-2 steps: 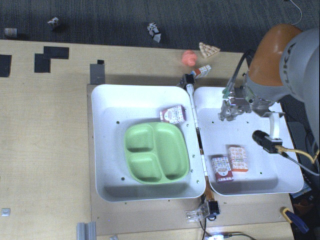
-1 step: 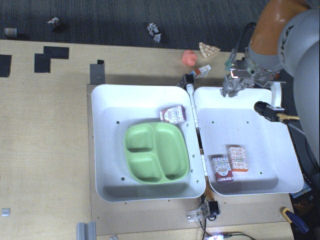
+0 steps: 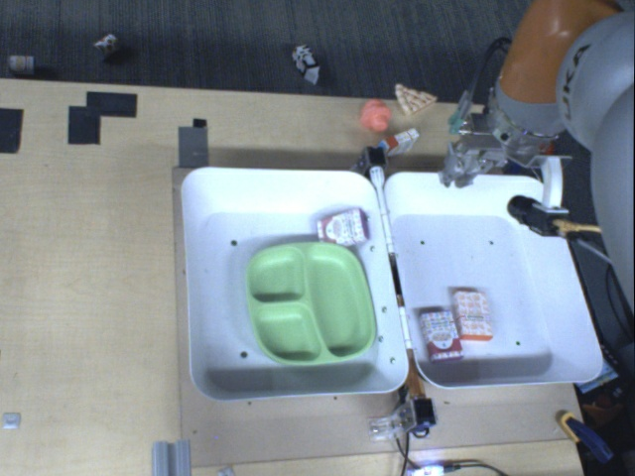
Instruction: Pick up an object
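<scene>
I see my gripper at one o'clock, over the right bin's far rim; I cannot tell its state. Two small snack packets lie at that bin's six o'clock, and a green divided tray fills the left bin.

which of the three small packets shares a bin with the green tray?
The purple-and-white packet, above the green tray in the left bin. The others lie in the right bin.
</scene>
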`<state>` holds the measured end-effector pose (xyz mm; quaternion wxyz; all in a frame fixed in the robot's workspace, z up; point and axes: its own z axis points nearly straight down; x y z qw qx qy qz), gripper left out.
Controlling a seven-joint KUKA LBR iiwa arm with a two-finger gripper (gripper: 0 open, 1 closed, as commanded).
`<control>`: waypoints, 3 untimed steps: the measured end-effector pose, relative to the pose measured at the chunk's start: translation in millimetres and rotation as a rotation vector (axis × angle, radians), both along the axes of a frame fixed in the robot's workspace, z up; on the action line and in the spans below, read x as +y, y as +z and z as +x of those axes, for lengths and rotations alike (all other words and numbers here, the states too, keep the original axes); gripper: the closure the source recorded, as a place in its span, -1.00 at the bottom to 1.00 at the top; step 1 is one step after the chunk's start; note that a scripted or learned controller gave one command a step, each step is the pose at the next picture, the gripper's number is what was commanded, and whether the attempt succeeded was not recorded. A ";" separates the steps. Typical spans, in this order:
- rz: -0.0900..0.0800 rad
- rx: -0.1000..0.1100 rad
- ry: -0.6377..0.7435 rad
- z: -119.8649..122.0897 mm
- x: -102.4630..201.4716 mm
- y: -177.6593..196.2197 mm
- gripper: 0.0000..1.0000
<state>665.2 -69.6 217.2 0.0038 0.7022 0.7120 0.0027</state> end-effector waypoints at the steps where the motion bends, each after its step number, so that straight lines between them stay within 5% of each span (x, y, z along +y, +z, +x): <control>1: -0.001 -0.004 0.007 1.2 0.9 11.4 1.00; 3: 0.003 0.007 -0.008 3.8 101.7 7.2 1.00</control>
